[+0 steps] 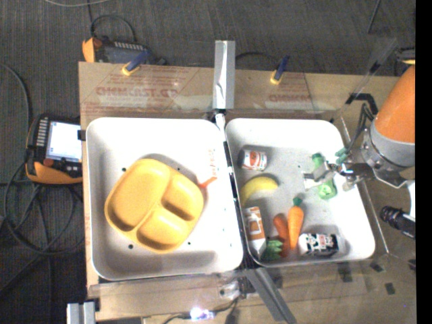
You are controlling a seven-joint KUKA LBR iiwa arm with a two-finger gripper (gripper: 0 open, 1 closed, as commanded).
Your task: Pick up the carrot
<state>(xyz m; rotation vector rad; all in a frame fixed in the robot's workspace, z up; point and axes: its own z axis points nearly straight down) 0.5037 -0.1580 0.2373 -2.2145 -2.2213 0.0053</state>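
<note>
Carrot (295, 225): lying in right bin (351, 201), near front wall, beside a second orange piece; not lifted.
Hand (329, 176): over right bin's far right side, apart from carrot; grip state cannot be told (green item (327, 190) just by it).
Progress: reach, grasp, lift all left.

two white bins (98, 181); a yellow plate (155, 203); an orange carrot (295, 223) with green top; a yellow lemon (260, 185); a red-and-white can (254, 159); a black-and-white carton (318, 244).
</note>
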